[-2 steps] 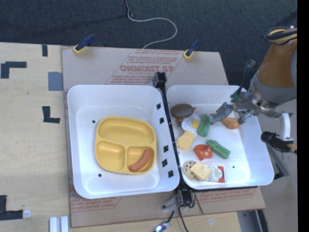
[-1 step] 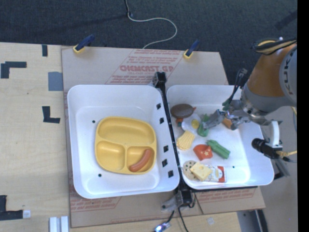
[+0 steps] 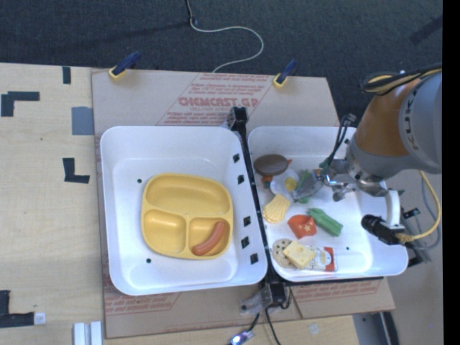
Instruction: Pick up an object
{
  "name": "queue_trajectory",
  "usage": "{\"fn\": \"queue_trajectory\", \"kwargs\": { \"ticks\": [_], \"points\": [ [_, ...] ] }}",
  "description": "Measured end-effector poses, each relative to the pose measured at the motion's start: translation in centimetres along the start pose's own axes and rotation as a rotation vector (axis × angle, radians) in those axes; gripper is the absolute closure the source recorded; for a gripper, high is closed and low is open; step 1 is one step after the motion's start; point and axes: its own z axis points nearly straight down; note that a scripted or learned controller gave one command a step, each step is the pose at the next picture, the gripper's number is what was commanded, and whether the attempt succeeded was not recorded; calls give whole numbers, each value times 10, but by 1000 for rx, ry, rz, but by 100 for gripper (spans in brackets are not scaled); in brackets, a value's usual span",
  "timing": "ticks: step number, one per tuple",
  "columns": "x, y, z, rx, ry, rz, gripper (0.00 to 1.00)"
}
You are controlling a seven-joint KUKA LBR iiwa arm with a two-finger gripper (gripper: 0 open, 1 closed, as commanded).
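Note:
My gripper [image 3: 325, 180] hangs low over the middle of the right bin [image 3: 359, 264], reaching in from the right. Its tip is right beside a grey-green object [image 3: 306, 185]; I cannot tell whether they touch. Around it lie a brown round piece [image 3: 272, 164], a small yellow piece [image 3: 290, 185], a corn cob [image 3: 276, 209], a red pepper [image 3: 302, 226] and a green pod [image 3: 325, 221]. Near the front wall sit a cookie [image 3: 281, 249], a cheese wedge [image 3: 301, 255] and a red-and-white packet [image 3: 327, 259].
The left bin [image 3: 122, 157] holds a yellow divided plate [image 3: 172, 192] with a sausage [image 3: 210, 239] in its front right compartment. A black divider with clips [image 3: 248, 185] runs between the bins. A white cable [image 3: 237, 38] lies on the dark floor behind.

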Motion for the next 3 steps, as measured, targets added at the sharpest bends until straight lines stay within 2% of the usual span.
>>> {"fn": "queue_trajectory", "kwargs": {
  "ticks": [1, 2, 3],
  "points": [
    [1, 0, 39, -3, -1, 0, 0],
    [1, 1, 27, -6, -2, 0, 100],
    [8, 9, -31, -10, -1, 0, 100]
  ]
}}
